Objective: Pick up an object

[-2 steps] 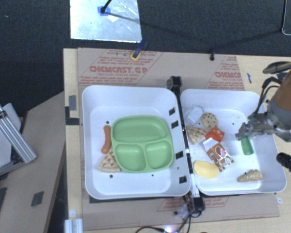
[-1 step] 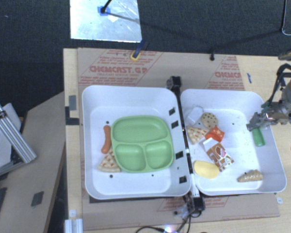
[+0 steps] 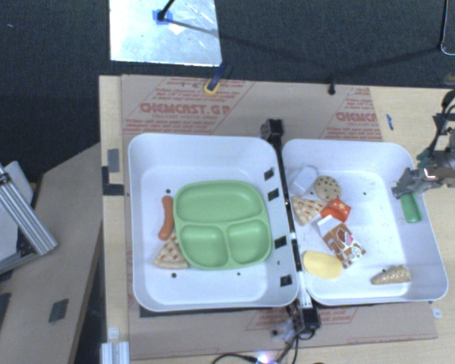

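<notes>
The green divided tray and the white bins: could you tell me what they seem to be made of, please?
The green tray looks like moulded plastic with a matte finish: one even colour, rounded compartment walls, soft highlights. The left white bin and the right white bin look like thin formed plastic, smooth and slightly glossy, with rounded corners and rolled rims; the exact material can't be confirmed.

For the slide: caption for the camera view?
Gripper at right bin rim, green object below it; tray in left bin.

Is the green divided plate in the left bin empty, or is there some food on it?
Empty. The green plate shows bare compartments; the sausage and the pizza slice lie beside it on the bin floor.
</notes>
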Tool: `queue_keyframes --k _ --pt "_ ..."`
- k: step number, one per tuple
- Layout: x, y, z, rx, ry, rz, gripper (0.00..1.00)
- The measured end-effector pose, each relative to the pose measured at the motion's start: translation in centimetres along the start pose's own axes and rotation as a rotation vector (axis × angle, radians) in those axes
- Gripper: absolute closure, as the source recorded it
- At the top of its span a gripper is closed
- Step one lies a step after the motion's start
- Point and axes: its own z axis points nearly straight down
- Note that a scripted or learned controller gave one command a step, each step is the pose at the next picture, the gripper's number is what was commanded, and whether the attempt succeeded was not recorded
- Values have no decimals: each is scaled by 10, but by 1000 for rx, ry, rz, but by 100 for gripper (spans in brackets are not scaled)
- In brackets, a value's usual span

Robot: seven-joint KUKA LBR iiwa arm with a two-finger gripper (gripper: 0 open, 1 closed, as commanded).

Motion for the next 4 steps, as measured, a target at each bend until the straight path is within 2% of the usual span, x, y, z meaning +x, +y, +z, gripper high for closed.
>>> queue_keyframes --k 1,3,4 --pt "54 20 -10 0 3 -5 100" --pt "163 51 12 2 4 -5 100" --pt "185 62 -2 1 3 -2 100"
